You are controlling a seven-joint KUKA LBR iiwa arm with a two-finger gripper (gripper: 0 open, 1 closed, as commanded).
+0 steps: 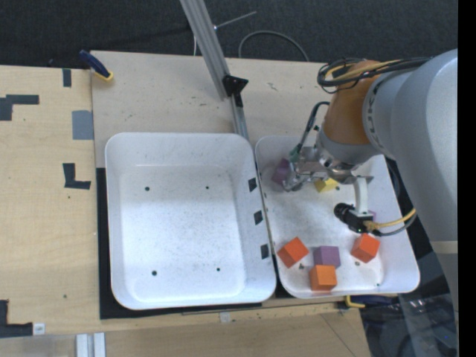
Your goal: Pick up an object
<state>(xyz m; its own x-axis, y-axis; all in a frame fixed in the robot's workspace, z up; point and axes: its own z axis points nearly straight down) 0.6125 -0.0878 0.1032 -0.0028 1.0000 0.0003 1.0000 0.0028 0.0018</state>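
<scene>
The right bin (394, 274) holds several small blocks. A purple block (281, 173) lies near its upper left, and a yellow block (326, 185) peeks out just under the wrist. Near the front lie an orange block (293, 251), a purple block (326, 256), an orange block (323, 277) and an orange-red block (365, 248). My gripper (296, 177) is low in the bin's upper part, right beside the purple block on its right side. The grey arm with its orange band (349, 121) hangs over it.
The left bin (178, 222) sits beside the right one, with a shared rim between them. A slanted metal bar (212, 47) crosses the bench at the back. A black cable connector (348, 216) dangles over the right bin. Tape marks dot the wooden bench at left.
</scene>
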